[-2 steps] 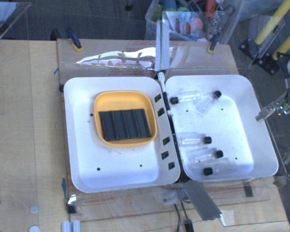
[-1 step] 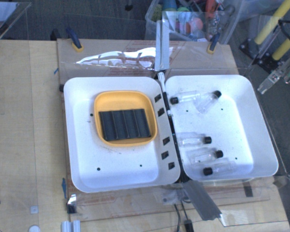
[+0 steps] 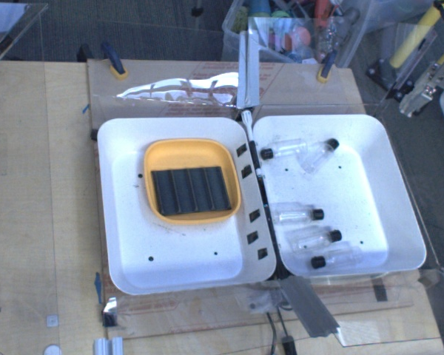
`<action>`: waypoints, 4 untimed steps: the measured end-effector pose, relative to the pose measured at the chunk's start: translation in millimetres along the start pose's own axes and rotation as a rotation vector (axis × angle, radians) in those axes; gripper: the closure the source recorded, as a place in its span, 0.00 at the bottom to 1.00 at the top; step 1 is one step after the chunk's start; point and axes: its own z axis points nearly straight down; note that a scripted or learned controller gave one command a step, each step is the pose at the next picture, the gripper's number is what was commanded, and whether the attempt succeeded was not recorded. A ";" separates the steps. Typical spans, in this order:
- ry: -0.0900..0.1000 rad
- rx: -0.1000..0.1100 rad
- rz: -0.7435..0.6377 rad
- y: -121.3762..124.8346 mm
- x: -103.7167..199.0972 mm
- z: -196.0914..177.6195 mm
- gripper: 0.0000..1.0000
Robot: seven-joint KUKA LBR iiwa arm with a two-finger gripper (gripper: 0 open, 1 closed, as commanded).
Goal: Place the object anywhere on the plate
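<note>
Vials lie scattered in the right bin, clear little tubes with black caps, and any one of them is your object: one pair sits near the top, angled toward each other, a single vial lies near the divider, and two more rest low, close to the bin's front wall. You should expect them to be light, rigid and slick, likely glass or hard plastic, so they will probably roll or squirt out under a pinch set off centre; close across the middle of the barrel, square to its long axis, rather than on the cap. The single vial by the divider stands apart from its neighbours and looks the easiest to reach, though the centre ridge is just beside it. The yellow plate sits in the left bin, well apart from the vials, with a dark ribbed insert covering most of its floor; a round vial may settle in a groove there. You have open room above both bins, but mind the raised rims and the divider between them when crossing over. As for the pincer, you cannot tell its state from this picture
</note>
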 end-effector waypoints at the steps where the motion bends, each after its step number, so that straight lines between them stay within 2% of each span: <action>1: 0.000 0.000 -0.187 -13.0 17.0 -103.3 1.00; 2: -0.002 -0.001 -0.545 -11.6 15.0 -102.6 1.00; 3: -0.002 -0.002 -0.825 5.6 -8.8 -98.2 1.00; 4: 0.005 -0.004 -1.061 7.0 -9.7 40.5 1.00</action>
